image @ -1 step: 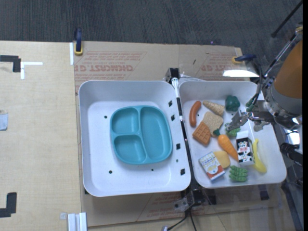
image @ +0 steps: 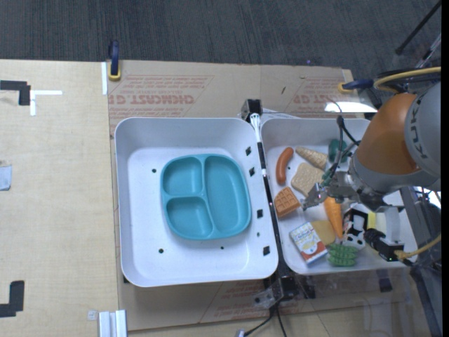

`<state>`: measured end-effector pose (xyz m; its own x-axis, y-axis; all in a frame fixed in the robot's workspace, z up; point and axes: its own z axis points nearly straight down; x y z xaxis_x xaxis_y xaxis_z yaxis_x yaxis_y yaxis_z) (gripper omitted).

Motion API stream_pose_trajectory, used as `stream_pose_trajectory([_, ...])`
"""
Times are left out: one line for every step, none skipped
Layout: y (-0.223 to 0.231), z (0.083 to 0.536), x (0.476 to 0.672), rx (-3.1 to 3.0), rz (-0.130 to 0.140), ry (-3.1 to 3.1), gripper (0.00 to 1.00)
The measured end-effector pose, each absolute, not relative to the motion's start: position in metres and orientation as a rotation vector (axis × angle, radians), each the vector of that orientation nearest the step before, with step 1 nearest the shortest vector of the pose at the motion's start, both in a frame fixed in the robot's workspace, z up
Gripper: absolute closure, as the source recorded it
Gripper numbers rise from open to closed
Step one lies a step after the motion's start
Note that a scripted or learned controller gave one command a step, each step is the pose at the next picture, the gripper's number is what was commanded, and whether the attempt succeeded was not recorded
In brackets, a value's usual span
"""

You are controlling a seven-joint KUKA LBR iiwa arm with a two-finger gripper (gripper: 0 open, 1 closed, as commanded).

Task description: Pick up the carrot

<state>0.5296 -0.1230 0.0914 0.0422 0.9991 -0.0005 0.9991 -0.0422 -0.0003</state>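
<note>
1. Tool (image: 321,194) hangs low in the right bin (image: 275,128), fingers spread, tips just left of the carrot's top.
2. Carrot (image: 334,216) lies in that bin, between a waffle (image: 285,202) and the arm.
3. Left bin (image: 126,209) holds a teal plate (image: 205,196).

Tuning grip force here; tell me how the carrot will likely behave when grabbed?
The carrot looks like smooth moulded plastic, so probably stiff, light and slippery. Its tapered, rounded body may roll or squirt from a pinch. Neighbours like the milk carton crowd it, limiting finger room.
</note>
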Motion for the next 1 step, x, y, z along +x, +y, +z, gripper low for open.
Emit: stream_pose_trajectory([-0.1242,0.1002,0.5304,2.273,-0.001,2.167,1.0])
